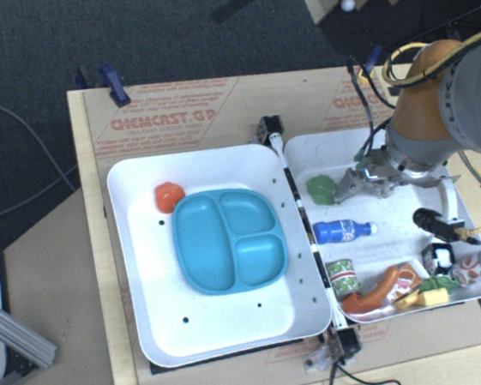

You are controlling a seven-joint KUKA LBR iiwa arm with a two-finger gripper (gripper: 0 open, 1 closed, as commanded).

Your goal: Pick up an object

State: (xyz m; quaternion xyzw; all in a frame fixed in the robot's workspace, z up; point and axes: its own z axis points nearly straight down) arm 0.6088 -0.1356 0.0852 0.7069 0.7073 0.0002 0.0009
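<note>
My gripper (353, 181) hangs over the back of the right bin (330, 147), just right of a green lumpy object (322, 189) and close to it. A blue bottle with a white cap (342, 231) lies on its side in the middle of that bin. Nearer the front stand a small can with a green label (342, 277) and a long orange-red piece (377, 291). A yellow piece (431, 298) and a red-and-white item (470, 270) lie at the front right. Nothing shows held by the gripper.
The left bin (138, 242) holds a blue divided plate (228, 239) and a small orange-red ball (169, 196) at its back left. The ridge where the bins meet (299, 215) runs just left of the green object. The grey arm (447, 112) crosses the right bin's far right.
</note>
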